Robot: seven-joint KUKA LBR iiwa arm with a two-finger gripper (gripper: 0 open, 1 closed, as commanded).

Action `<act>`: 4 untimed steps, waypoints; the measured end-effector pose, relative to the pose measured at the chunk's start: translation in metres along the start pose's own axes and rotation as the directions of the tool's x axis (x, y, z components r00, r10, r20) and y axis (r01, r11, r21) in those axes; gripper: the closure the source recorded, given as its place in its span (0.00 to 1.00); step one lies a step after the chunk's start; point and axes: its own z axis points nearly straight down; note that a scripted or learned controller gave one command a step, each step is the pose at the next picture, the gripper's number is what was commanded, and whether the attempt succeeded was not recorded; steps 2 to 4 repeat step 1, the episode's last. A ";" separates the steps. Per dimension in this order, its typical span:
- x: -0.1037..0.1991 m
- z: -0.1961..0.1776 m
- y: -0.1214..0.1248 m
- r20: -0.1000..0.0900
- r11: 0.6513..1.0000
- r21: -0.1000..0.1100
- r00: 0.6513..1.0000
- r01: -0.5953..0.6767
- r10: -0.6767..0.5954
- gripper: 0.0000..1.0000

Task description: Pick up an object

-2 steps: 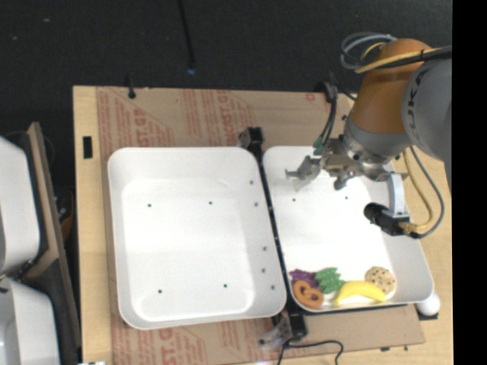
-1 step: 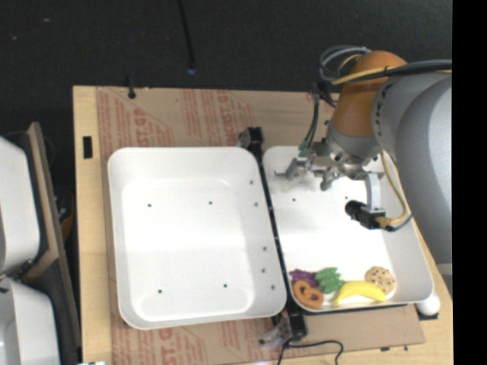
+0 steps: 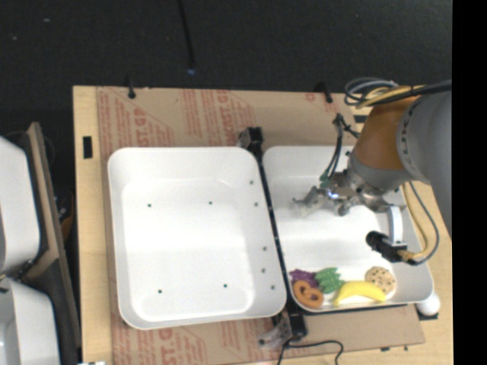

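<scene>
Your gripper point(image 3: 329, 197) low over the upper middle of the right bin point(image 3: 304, 238), its state you cannot tell from here, toy banana point(image 3: 358, 292), cookie point(image 3: 380, 280), green leafy piece point(image 3: 329, 279), purple grapes point(image 3: 302, 277) and orange donut-like piece point(image 3: 308, 296) clustered along the bin's lower edge, left bin point(image 3: 186, 234) at centre frame.

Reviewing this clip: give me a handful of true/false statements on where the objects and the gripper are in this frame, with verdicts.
1. The banana lies in the right bin. True.
2. The cookie sits in the left bin. False: it lies in the right bin, beside the banana.
3. The gripper is over the right bin's upper half, apart from the toys. True.
4. The gripper is lifting the banana. False: the banana lies along the bin's lower edge, away from the gripper.
5. The purple grapes and the green leafy toy sit left of the banana. True.
</scene>
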 end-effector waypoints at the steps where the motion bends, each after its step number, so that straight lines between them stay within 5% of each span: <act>1: 0.001 -0.001 0.039 -0.001 1.000 -0.004 1.000 0.004 -0.004 0.00; 4: 0.001 -0.001 0.039 -0.001 1.000 -0.004 1.000 0.004 -0.004 0.00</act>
